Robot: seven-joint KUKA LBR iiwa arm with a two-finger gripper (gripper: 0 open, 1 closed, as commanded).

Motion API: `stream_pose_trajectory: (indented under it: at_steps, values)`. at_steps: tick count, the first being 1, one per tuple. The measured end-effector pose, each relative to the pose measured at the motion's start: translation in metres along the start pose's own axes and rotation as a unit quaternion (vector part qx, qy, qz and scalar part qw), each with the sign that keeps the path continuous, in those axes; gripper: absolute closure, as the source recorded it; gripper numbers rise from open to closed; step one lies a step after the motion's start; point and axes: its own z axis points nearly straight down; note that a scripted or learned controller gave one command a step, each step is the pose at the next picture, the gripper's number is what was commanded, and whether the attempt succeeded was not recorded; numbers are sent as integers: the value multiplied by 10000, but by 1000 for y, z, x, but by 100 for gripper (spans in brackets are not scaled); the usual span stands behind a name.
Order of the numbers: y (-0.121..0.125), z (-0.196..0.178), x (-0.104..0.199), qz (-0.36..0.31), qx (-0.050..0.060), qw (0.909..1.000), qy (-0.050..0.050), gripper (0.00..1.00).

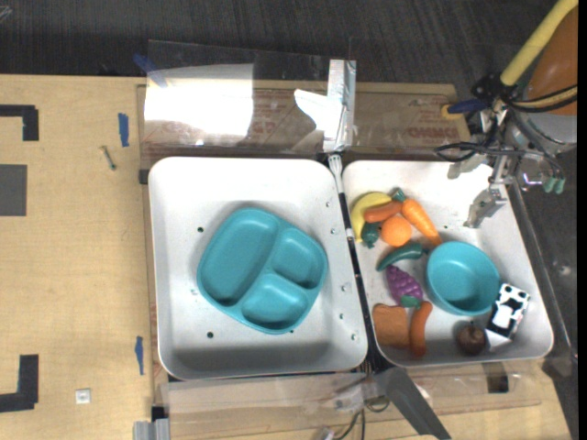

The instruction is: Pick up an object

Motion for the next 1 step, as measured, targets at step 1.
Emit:
stream_pose_trajectory:
  at_steps: [1]
  values:
    - [-19, 116, 7, -148, -3, 9999, 0, 0]
